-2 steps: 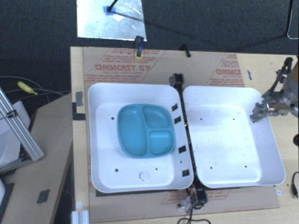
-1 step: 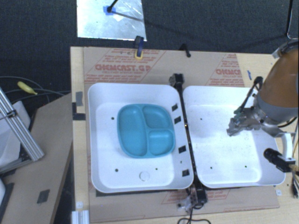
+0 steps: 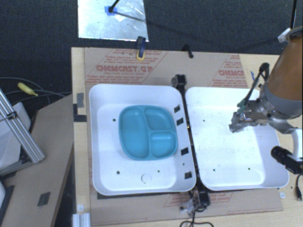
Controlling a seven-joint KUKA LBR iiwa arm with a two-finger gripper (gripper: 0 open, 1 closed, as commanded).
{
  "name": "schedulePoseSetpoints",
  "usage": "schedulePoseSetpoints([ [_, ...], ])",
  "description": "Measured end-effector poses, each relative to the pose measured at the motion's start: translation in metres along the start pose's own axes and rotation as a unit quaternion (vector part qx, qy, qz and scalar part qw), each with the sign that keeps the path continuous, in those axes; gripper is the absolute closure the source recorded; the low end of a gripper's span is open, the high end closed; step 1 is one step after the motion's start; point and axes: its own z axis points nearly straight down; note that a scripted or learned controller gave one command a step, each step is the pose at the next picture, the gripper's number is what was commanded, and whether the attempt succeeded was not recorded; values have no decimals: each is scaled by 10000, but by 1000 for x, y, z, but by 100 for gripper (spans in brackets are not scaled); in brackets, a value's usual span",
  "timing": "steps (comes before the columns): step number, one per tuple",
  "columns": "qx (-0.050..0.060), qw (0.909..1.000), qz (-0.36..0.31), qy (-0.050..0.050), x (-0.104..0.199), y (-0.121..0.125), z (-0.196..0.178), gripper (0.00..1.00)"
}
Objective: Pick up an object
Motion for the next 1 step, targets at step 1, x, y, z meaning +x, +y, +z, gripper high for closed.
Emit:
schedulePoseSetpoints([
  [1, -41, 10000, -16, 11, 71, -3, -122, 100],
])
